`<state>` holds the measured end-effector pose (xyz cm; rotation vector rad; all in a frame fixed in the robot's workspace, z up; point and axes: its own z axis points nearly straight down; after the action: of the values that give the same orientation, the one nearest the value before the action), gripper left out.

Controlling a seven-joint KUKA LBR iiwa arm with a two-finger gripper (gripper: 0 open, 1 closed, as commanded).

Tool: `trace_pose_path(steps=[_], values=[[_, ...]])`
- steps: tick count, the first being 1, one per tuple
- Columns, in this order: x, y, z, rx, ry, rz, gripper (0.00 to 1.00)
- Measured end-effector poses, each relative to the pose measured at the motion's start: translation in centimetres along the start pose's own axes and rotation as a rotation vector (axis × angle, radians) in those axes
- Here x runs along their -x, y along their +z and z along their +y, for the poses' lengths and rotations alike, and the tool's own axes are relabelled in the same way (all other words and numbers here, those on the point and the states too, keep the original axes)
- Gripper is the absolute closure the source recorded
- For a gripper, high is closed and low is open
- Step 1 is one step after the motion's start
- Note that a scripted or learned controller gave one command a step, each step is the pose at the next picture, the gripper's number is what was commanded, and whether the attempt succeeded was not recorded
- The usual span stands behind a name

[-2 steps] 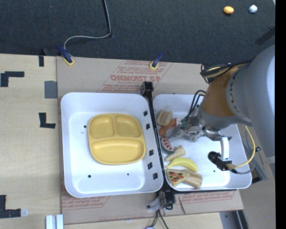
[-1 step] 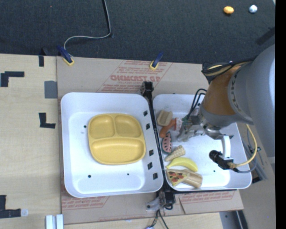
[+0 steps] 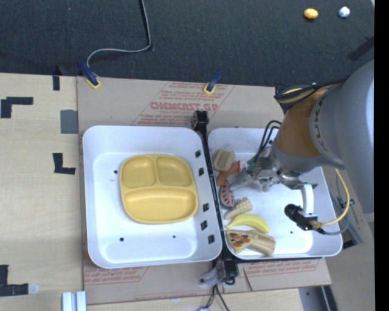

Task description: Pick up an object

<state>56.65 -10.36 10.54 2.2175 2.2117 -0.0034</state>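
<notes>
We cannot make out the end effector (image 3: 243, 176): its fingers merge with the toys under it, so their spread is unclear. The arm (image 3: 340, 121) runs off the right edge and covers part of the right bin (image 3: 285, 249). A reddish toy (image 3: 223, 177) lies half hidden. Two small dots (image 3: 327, 12) at the top are too tiny to identify.

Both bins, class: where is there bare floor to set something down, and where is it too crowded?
Left bin: bare strips ring the yellow divided plate, widest along the near wall. Right bin: bare white floor at the near right, between the banana and the right wall. Crowded along the divider: bread slice, watermelon slice, pizza slice, with the end effector above.
</notes>
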Motion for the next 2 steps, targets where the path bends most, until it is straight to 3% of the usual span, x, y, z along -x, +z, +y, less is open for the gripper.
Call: trace_pose_path(steps=[1, 2], values=[[-0.17, 1.97, 5.85, -0.005, -0.003, 0.006, 0.00], [-0.12, 1.07, 5.76, -0.008, -0.004, 0.005, 1.00]])
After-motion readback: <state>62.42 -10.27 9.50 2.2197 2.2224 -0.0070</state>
